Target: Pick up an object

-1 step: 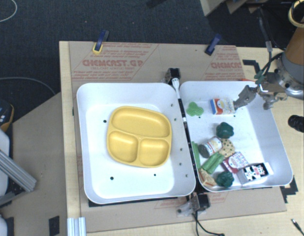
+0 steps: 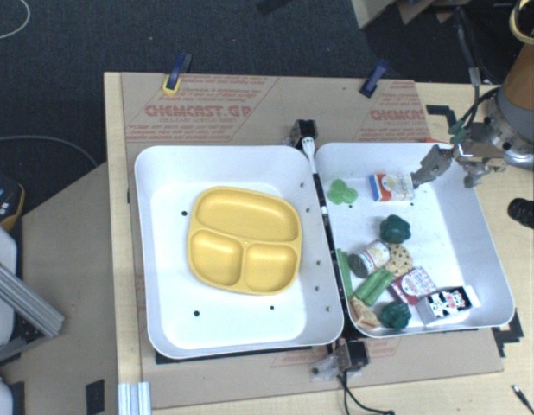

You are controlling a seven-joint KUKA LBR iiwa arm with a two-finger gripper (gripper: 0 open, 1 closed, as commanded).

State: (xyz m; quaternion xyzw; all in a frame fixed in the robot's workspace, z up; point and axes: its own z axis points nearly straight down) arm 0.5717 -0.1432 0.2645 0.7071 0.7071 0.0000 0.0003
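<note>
My gripper [image 2: 447, 173] hangs over the back right part of the right bin [image 2: 483, 223], its fingers spread open with nothing between them. The left fingertip [image 2: 422, 173] is just right of a small white carton with red and blue print [image 2: 390, 186]. A pale green flat piece [image 2: 341, 192] lies left of that carton. Nearer the front sit a dark green broccoli-like toy [image 2: 394, 228], a small can [image 2: 371, 258], a speckled cracker [image 2: 400, 257], a green cucumber-like piece [image 2: 371, 285], a pink packet [image 2: 414, 282] and a black-and-white carton [image 2: 447, 303].
The left bin [image 2: 163, 188] holds a yellow divided plate [image 2: 245, 238]. A dark green item [image 2: 393, 316] and a tan slice [image 2: 362, 313] crowd the right bin's front corner. Clamps [image 2: 174, 74] hold the board at the back edge.
</note>
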